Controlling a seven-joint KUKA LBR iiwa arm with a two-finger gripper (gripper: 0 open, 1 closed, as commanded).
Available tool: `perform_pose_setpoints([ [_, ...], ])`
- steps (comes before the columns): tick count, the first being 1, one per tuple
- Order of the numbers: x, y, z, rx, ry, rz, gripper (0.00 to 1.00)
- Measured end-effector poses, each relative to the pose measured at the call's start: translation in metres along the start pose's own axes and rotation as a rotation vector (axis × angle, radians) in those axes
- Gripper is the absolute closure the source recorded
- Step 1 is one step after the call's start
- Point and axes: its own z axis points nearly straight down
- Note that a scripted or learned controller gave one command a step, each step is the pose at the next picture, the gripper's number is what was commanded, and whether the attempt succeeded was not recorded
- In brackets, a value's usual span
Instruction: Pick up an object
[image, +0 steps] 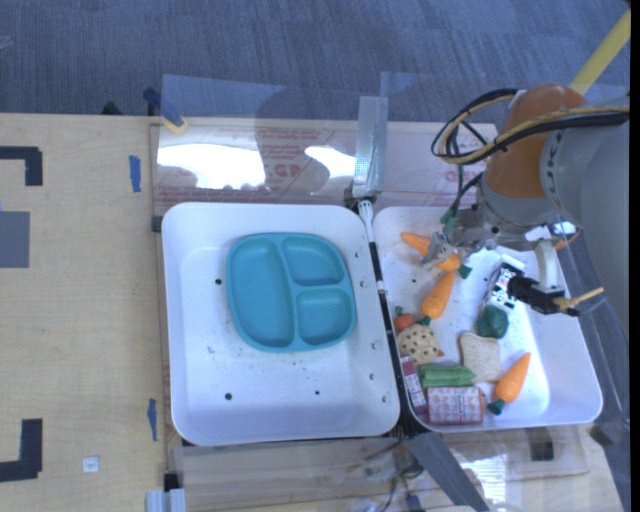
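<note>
Carrots crowded under the tool: risk of a glancing or double grab.

Tool (447, 252) low in the far left part of the right bin (575, 395), tips right among two toy carrots: one small carrot (416, 241) just to its left, one longer carrot (438, 293) just below and toward the camera. Cannot tell whether shut or spread, nor whether anything sits between; tips too small and cluttered to read. Likely trouble: pinching a tapered carrot off-centre and squeezing it out sideways, or catching both at once. Bin wall and divider close on the left, so a nudged carrot could wedge there. Farther toward the camera, well apart: green lump (491, 322), bread slice (482, 353), cookie (419, 343), third carrot (512, 378), red packet (455, 404). Blue tray (291, 291) in the left bin (195, 400), out of the way.
</note>
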Motion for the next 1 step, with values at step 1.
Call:
perform_pose_setpoints([
  [1, 0.0001, 0.0007, -0.0082, 0.001, 0.000, -0.002, 1.00],
])
